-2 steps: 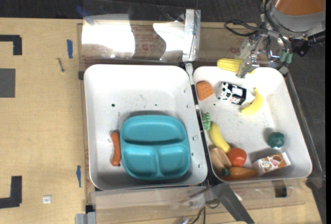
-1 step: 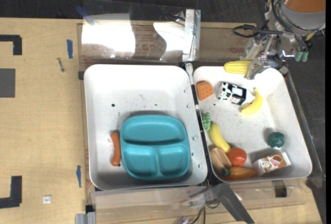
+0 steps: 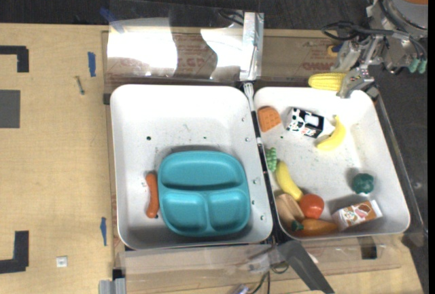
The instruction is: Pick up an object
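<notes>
My gripper [image 3: 351, 82] hangs over the back rim of the right bin [image 3: 387, 150], at the end of the arm coming in from the upper right. A yellow corn cob [image 3: 326, 81] lies level, its right end caught between the fingers, so the gripper is shut on it. The corn sits above the bin's rim, not among the other items. Below it in the right bin lie a banana [image 3: 332, 135], a black-and-white carton [image 3: 304, 121] and an orange piece [image 3: 270, 118].
The front of the right bin holds green grapes [image 3: 271, 158], a second yellow fruit [image 3: 287, 180], a tomato [image 3: 312, 205], a carrot [image 3: 318, 225], a juice box [image 3: 357, 214] and a green ball [image 3: 363, 182]. The left bin [image 3: 136, 123] holds a teal divided tray [image 3: 202, 192] and a sausage [image 3: 152, 194].
</notes>
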`<state>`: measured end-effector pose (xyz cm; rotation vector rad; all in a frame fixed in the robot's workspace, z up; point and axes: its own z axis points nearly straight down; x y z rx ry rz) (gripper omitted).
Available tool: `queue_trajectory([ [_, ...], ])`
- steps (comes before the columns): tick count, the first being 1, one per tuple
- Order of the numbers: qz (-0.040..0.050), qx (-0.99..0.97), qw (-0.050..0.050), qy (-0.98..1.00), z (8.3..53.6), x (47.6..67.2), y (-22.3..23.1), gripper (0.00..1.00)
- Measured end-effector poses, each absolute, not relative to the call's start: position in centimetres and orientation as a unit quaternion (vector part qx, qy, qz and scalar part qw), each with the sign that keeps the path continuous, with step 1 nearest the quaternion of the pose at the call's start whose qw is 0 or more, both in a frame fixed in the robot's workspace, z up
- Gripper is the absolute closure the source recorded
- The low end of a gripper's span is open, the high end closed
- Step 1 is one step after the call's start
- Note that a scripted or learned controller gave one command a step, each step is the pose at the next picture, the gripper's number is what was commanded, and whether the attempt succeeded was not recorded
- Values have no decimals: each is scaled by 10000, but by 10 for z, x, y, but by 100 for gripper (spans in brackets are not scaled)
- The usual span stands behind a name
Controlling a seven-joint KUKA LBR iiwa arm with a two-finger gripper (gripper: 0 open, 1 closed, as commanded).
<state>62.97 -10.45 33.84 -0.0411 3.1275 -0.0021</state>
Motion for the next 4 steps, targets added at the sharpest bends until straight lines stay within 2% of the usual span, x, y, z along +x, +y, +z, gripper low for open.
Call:
queue_trajectory([
  [1, -2, -34, 34, 10000, 321, 668, -140, 100],
  [2, 11, -146, 12, 9999, 282, 668, -101, 100],
  [3, -6, -803, 57, 9968, 297, 668, -113, 100],
  [4, -1, -1109, 28, 9938, 293, 658, -115, 100],
])
